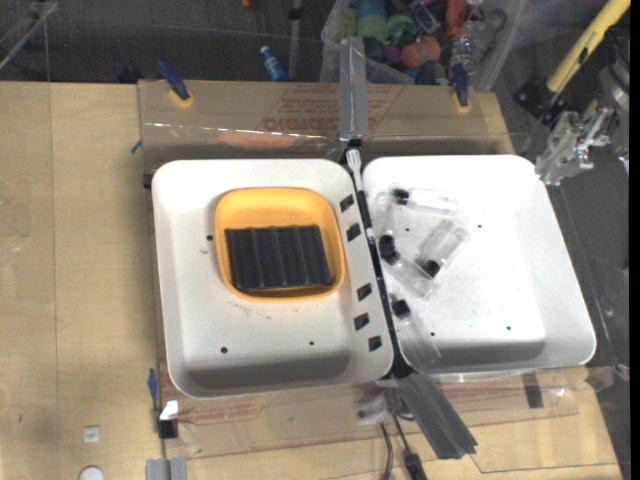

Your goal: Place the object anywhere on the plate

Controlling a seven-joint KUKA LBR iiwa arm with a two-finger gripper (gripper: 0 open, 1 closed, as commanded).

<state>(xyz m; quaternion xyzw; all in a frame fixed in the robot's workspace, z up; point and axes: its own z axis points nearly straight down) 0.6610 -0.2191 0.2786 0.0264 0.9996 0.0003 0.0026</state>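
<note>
Claw sits at the upper right, can't tell its state; 3 clear vials lie in the right bin; plate waits mid-left; next is picking 1 up, I'd guess.

Two shallow white bins sit side by side on a wooden bench, seen from above at a slant. The left bin holds a yellow-orange plate near its centre, and a dark ribbed rectangular object lies on the plate. The right bin holds several clear plastic vials with black caps, grouped towards its left edge beside the divider between the bins. The gripper hangs above the right bin's far right corner. A clear tub of colourful toys stands beyond the bench's far edge.
</note>
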